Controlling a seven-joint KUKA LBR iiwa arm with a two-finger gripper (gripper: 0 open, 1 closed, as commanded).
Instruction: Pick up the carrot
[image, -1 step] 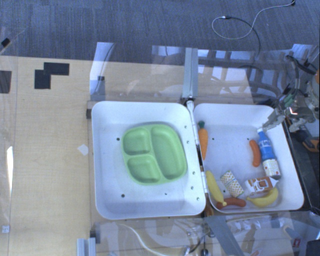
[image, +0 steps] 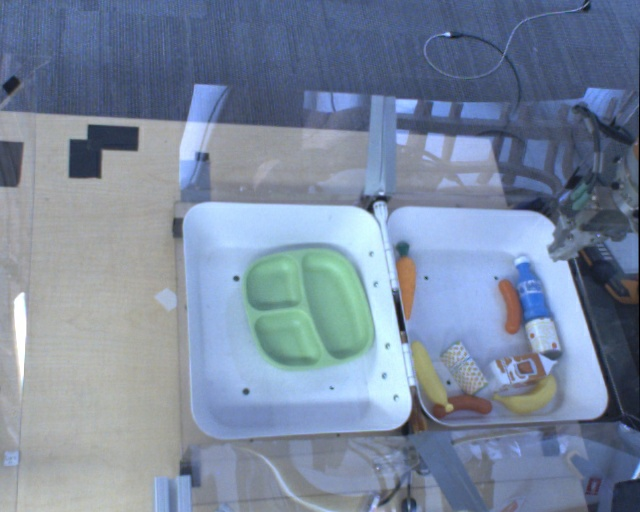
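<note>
Tool (image: 578, 232), its opening impossible to tell, hovers at the right bin's (image: 470, 225) two o'clock rim, while the carrot (image: 406, 279) lies ungrasped at nine o'clock.

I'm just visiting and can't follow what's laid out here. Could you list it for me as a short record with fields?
left bin: holds a green divided plate
right bin: holds the toy food
carrot: upright along the right bin's left wall, green top pointing away
bottle: blue label, lying near the right wall
bananas: two, at the near edge
gripper: at the right bin's far right corner, away from the carrot
</note>
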